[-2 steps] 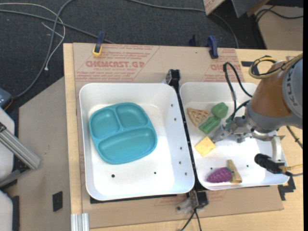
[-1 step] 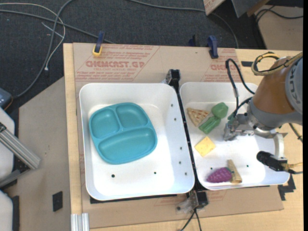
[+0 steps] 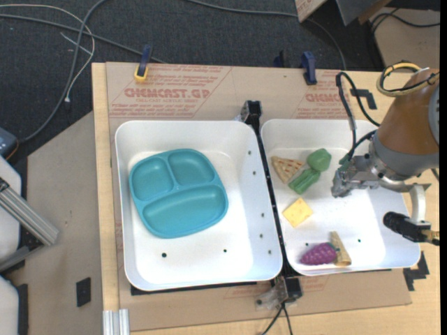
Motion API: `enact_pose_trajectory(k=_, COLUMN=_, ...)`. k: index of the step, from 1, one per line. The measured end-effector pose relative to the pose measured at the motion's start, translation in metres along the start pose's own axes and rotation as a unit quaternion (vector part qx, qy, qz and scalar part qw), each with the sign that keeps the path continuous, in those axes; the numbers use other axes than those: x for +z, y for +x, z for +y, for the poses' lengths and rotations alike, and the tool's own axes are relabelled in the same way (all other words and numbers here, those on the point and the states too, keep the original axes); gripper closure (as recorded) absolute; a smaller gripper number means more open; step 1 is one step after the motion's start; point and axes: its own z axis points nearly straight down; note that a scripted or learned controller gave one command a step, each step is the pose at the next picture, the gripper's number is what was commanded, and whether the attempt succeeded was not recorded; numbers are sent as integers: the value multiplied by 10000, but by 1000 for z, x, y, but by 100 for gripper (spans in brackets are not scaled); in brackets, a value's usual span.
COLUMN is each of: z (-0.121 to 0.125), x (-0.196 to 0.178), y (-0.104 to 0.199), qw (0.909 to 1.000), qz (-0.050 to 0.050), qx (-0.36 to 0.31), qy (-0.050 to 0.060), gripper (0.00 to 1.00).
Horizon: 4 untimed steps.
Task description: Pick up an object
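Hand [image 3: 342, 185] parked low in the right bin [image 3: 391, 253], nothing in it that I can see

From my feed I can't tell if it's spread or pinched, too small and dark. It's sitting just right of the green toy [image 3: 311, 172], which touches the waffle slice [image 3: 286, 167]. The yellow cheese block [image 3: 298, 212] is a bit below those, and the purple grapes [image 3: 319, 255] lie against a tan wedge [image 3: 340, 250] near the front wall. Left bin [image 3: 140, 142] has the teal divided plate [image 3: 179, 191]. Both bins sit on the cardboard-covered tabletop [image 3: 112, 89].
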Motion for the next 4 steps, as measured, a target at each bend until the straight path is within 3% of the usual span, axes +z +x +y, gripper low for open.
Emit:
enact_pose_trajectory(k=2, z=3, x=-101, y=9, qw=10000, qz=-2, qx=-3, qy=-9, gripper=100)
enact_pose_trajectory(k=4, z=-2, x=-102, y=110, qw=10000, qz=10, qx=-24, qy=5, gripper=100)
